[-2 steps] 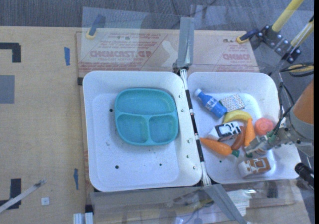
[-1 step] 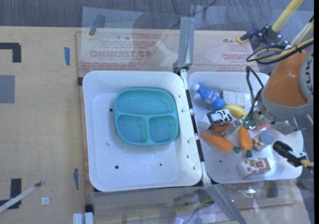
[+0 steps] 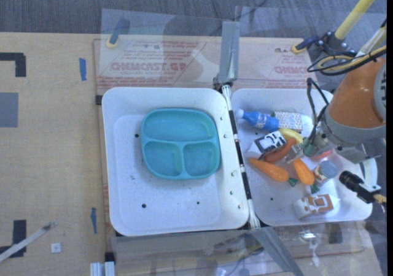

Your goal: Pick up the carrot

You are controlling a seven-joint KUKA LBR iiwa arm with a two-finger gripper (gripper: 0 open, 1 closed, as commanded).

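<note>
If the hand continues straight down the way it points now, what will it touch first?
Probably the carrot pieces: the hand points down into the right bin, just above the orange carrot, with a yellow item beside it. Depth is unclear from this view.

Camera spot: high up over the bench, looking down at a slant.
What it sees: the shallow white left bin (image 3: 123,207) and the shallow white right bin (image 3: 356,210), side by side.
Arm side: the grey arm with the orange band (image 3: 359,106) comes in from the right edge.
How near: far enough to fit both bins.

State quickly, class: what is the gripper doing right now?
Gripper: low in the right white bin, above the long orange carrot; open or closed cannot be told.
</note>
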